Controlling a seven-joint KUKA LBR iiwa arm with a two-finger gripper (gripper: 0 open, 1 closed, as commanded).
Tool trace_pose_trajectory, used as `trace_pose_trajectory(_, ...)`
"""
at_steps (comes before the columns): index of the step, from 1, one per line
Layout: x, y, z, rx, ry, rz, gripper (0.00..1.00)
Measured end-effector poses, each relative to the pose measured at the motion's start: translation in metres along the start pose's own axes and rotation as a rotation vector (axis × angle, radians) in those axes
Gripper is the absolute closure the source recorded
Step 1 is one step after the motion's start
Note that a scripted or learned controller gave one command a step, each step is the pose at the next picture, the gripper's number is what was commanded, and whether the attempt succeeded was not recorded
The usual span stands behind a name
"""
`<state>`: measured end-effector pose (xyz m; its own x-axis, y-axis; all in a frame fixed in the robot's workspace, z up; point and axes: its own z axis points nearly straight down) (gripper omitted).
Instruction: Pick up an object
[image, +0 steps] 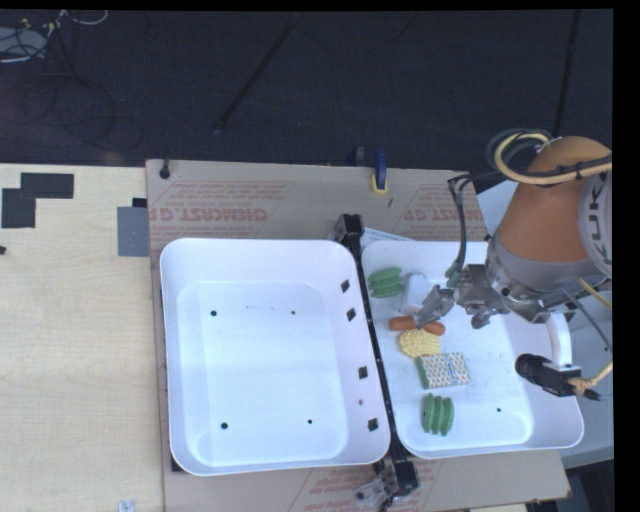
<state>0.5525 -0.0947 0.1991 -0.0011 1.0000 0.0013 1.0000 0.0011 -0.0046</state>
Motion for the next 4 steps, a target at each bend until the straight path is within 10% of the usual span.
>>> trace_pose_trajectory(1,-0.001,0.000,-0.010,0.003,0.001,0.001,1.00)
trace_pose_trajectory(2,0.065,-0.012,-0.128,-0.015,0.001,-0.006,1.00)
trace_pose_trajectory(3,0.061,-0.014,-0.131,0.000,-0.001,-0.001,1.00)
trace_pose_trajectory(4,0.125,-0.077,-0.141,0.000,0.001,-0.005,1.00)
